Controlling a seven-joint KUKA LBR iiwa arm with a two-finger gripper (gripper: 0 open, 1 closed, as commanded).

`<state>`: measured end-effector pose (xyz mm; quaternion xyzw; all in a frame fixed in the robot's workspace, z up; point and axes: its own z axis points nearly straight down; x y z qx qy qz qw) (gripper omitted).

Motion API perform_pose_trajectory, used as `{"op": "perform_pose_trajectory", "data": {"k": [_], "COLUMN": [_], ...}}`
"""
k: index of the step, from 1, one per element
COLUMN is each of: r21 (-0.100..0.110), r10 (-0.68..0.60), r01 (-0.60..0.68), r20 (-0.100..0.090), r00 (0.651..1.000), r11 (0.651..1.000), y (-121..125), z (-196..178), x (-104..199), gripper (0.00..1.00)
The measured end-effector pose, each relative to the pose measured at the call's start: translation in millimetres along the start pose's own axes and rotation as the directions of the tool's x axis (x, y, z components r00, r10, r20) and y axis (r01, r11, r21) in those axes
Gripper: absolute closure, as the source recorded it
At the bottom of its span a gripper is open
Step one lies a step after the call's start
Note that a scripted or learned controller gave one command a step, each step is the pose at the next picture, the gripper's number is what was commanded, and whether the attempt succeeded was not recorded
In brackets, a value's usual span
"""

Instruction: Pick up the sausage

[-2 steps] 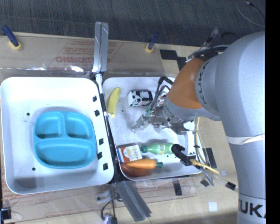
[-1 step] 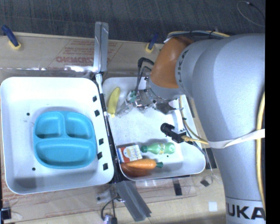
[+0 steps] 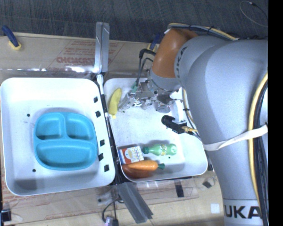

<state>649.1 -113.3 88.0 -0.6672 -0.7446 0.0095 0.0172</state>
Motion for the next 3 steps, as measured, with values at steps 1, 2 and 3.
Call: {"op": "perform_pose_trajectory", "data": {"k": [1, 2, 3], "r21": [-0.004, -0.037, -0.036], "r10": [-0.003, 0.029, 0.029], "r01": [0.003, -0.028, -0.028], "r20": [0.011, 0.011, 0.011], "r00": [1.0, 1.0, 1.0], "r11": [1.0, 0.999, 0.999], "y": [0, 11, 10], "z": [-11, -156, -156], "x": [-4, 80, 79], "gripper": [1.0, 1.0, 0.0]}}
